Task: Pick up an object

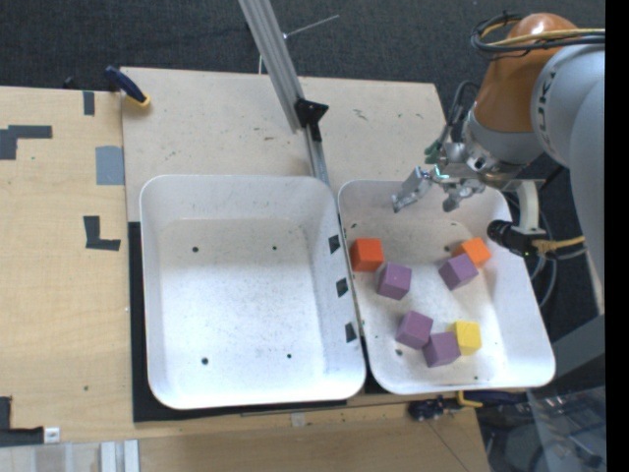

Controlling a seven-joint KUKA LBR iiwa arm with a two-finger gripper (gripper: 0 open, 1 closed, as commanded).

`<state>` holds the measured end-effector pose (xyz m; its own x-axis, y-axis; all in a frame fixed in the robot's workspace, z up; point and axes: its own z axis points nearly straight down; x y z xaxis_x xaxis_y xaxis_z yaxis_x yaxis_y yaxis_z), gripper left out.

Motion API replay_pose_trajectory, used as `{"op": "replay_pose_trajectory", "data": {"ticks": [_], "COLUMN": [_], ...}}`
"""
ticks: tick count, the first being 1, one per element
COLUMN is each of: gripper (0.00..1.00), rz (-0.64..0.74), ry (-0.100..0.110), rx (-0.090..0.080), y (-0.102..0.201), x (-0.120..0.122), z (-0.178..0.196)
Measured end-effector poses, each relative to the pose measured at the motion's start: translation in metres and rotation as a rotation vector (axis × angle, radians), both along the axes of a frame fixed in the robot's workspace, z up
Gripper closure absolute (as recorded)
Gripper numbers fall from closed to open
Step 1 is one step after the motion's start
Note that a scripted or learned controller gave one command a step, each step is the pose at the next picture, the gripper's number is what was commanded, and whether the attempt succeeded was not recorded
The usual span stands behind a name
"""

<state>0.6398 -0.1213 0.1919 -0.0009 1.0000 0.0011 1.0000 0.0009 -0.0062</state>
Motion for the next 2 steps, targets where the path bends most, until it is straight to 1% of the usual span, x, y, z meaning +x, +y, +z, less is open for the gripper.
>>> {"op": "replay_pose_trajectory", "data": {"ticks": [1,2], "gripper": [0.00,0.00], "rz": [0.001,0.001], "ry": [-0.005,0.001], "rx": [-0.001,-0.001], "y": [0.000,0.011], "x": [0.001,-0.003], "z": [0.003,-0.054]}}
